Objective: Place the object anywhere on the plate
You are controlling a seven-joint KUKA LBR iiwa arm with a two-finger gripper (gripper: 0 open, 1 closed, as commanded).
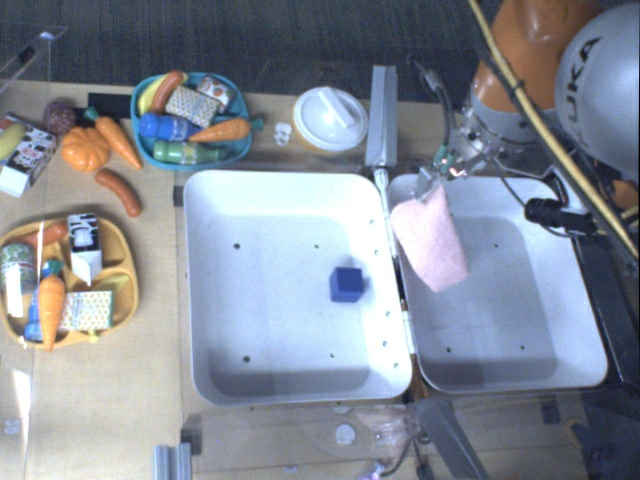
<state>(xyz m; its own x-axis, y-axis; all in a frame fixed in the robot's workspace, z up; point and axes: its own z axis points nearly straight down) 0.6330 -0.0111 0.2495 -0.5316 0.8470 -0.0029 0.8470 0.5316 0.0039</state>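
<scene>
Although the task names a plate, the only round white dish in sight, a plate-like thing (pixel 331 118), sits on the worktop (pixel 150 298) behind the left bin (pixel 290 193), and whether it is the target is a judgement. Starting at the left, two trays of toy food rest on the wooden worktop: a yellow tray (pixel 120 268) near the front edge and a blue bowl (pixel 190 153) farther back, with a toy pumpkin (pixel 84 149) and loose carrots between them. The left bin holds a small blue cube (pixel 347 283) near its middle. Further right, a pink cloth (pixel 432 240) hangs over the near-left part of the right bin (pixel 520 368), its top corner pinched in the closed gripper (pixel 440 175), so the object appears to be lifted and the carrying step in hand. The next move would likely call for swinging the cloth leftward and back, over the bin divider, before release. The limp cloth may drape past the rim. Beyond the worktop lies dark carpeted floor (pixel 250 8).
</scene>
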